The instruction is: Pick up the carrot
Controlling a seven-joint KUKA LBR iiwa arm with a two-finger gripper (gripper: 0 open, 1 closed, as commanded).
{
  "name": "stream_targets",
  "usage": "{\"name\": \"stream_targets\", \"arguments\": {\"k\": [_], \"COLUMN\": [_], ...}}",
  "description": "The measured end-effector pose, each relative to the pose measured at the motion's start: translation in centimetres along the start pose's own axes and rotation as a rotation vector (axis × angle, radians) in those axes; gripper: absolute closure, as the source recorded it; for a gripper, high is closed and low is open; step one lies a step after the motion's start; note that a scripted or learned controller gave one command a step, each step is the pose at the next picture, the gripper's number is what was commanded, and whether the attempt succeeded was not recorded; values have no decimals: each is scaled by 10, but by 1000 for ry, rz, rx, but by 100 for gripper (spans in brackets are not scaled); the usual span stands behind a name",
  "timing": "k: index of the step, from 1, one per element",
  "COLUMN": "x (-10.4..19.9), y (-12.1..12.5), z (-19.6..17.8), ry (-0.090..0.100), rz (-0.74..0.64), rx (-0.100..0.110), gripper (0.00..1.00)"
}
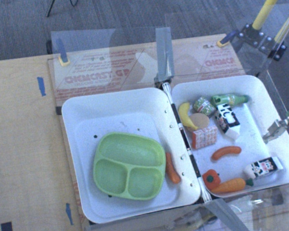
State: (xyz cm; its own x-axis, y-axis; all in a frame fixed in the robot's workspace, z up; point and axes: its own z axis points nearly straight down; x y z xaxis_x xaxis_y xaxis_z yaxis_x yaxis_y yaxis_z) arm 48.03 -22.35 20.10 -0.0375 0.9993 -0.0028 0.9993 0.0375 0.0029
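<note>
Orange carrot (230, 185), flat, right bin's near edge

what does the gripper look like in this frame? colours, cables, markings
Little to go on. At the right edge, by the right bin's rim, the gripper is a small pale grey, metallic-looking piece with a darker part and a greenish spot behind it. It is too blurred to make out cables or markings.

Two white bins: left (75, 116), right (260, 85). One green divided plate (127, 165). Two carrots (231, 185) (171, 168). One banana (185, 115). One sausage (226, 152). One green bottle (229, 99). Two small cartons (226, 117) (262, 167). One red-and-white box (204, 137).
</note>
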Motion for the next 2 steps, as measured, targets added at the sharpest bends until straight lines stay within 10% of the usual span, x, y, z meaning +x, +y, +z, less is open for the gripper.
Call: {"name": "stream_targets", "arguments": {"k": [1, 2], "x": [10, 6], "y": [3, 4], "z": [114, 103], "ry": [16, 5], "rz": [-275, -271], "rx": [0, -6], "gripper": [0, 100]}}
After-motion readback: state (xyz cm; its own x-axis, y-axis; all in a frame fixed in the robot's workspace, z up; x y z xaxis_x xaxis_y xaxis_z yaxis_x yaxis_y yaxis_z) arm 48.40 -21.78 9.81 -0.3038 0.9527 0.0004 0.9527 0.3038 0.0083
